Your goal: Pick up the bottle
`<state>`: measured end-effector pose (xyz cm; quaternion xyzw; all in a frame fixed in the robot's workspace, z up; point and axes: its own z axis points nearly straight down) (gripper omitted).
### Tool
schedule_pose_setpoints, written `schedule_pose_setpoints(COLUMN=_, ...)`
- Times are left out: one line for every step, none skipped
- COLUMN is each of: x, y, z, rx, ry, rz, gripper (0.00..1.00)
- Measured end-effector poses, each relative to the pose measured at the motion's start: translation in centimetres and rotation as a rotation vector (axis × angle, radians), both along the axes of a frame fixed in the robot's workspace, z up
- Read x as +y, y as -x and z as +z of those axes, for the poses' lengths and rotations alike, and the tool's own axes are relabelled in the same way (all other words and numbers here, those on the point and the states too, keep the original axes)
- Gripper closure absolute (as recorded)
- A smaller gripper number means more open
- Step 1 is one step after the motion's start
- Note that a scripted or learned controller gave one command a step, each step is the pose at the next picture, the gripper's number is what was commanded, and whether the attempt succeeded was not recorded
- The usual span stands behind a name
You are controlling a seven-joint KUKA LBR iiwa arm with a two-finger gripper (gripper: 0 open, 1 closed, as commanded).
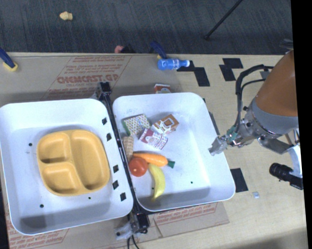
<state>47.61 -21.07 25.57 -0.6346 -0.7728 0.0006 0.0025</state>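
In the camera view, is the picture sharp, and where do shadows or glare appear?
Camera view: rather soft overall, the gripper blurred; even light; faint shadows inside the right bin and under the yellow tray; a small glare on the blue bottle.

A grey arm (273, 119) with an orange band, black cable and small metallic hand (219, 145).

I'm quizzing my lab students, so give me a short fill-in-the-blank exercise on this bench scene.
1. The yellow divided tray sits in the ____ bin.
2. The blue bottle lies on the bench, ____ both bins.
3. The banana lies just below the ____.

Missing words: left; outside; carrot
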Motion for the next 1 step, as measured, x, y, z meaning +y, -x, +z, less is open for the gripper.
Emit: schedule_pose_setpoints(x=-0.03, y=-0.05, z=0.67, rx=-0.004, ry=0.003, rz=0.187, gripper=1.0)
